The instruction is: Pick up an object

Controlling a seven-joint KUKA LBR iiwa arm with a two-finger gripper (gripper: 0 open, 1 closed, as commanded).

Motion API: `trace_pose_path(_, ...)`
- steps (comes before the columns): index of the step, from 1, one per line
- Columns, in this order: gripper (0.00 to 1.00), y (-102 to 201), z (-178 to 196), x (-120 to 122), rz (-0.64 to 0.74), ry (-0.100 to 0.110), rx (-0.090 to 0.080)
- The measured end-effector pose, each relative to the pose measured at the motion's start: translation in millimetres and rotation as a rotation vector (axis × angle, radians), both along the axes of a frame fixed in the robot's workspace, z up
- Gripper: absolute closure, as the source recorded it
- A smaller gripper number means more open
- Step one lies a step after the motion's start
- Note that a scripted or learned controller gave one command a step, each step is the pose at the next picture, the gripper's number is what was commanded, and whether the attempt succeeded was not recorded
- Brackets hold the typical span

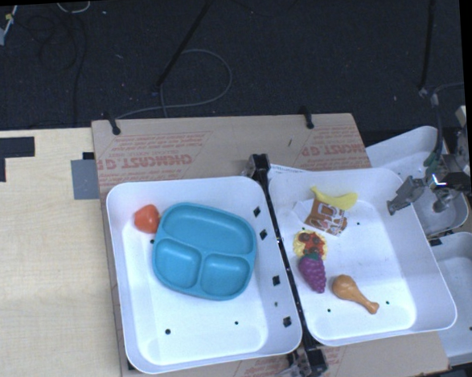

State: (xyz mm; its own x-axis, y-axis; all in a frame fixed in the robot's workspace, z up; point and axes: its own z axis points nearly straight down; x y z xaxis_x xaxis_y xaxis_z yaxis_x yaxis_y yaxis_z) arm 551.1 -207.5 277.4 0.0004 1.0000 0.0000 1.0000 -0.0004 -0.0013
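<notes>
Over in the left bin (141, 327), an orange-red ball (147, 219) touches a blue divided tray (204, 250). Across the divider, the right bin (398, 309) holds a yellow banana (336, 198), a small printed packet (327, 216), a red-and-yellow toy (310, 242), purple grapes (312, 273) and a chicken drumstick (354, 292) (all untouched). At the far right edge, the gripper (417, 191) hangs outside the bin; whether it's open, I cannot tell.
</notes>
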Motion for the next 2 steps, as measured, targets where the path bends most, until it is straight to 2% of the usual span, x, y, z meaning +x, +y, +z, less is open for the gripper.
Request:
trace_pose_path(1, 0.00, 1.2, -43.6, -2.9, 0.001, 0.005, 0.002)
trace_pose_path(2, 0.00, 2.3, -106.3, 2.2, 0.000, 0.006, 0.003)
